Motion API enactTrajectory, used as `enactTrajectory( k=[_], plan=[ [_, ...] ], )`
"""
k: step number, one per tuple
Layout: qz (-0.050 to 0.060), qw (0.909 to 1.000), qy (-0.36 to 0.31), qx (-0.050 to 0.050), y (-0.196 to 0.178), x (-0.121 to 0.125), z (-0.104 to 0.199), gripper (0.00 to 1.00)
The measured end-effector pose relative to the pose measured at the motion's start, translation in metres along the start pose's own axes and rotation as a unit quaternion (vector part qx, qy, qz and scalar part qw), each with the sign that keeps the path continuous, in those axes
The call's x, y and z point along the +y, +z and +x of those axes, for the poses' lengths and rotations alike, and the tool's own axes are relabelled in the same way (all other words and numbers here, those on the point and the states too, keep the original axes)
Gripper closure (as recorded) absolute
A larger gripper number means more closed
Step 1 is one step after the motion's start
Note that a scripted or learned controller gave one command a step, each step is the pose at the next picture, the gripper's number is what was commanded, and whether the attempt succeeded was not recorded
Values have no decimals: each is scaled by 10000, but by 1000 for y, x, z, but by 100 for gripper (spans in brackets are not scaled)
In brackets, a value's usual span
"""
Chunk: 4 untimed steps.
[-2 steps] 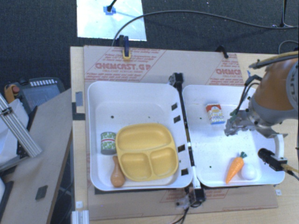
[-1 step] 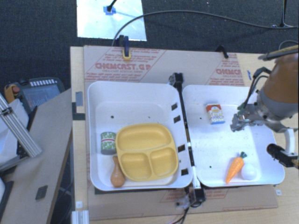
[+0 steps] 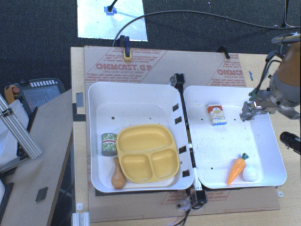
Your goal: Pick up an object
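In the right bin (image 3: 263, 140) lie a small red and white carton (image 3: 216, 114) near the back, an orange toy carrot (image 3: 236, 170) and a white egg-shaped object (image 3: 250, 173) at the front right. My gripper (image 3: 250, 110) hangs over the right bin's back right part, to the right of the carton and apart from it. Nothing shows between its fingers. The left bin (image 3: 136, 98) holds a yellow divided plate (image 3: 147, 152), a small green-labelled can (image 3: 108, 143) left of the plate and a brown wooden piece (image 3: 117, 175) at the front left.
A black divider with clips (image 3: 184, 126) runs between the two bins. The bins rest on a cardboard sheet (image 3: 155, 62). A grey tablet (image 3: 42, 94) and a metal rail (image 3: 19, 131) lie off the bench at the left.
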<state>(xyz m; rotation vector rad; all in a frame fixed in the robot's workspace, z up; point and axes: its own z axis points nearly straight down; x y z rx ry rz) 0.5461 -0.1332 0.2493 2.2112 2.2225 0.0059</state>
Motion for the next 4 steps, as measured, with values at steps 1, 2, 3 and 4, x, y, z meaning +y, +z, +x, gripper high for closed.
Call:
enactTrajectory(
  k=[1, 2, 3, 4],
  plan=[
    [14, 10000, -26, 16, 0, 23, 57, 100],
    [32, 10000, -18, 16, 14, 29, 106, 100],
    [27, 10000, -14, 12, 24, 41, 149, 100],
    [27, 10000, -26, 22, 29, 47, 208, 100]
  ],
)
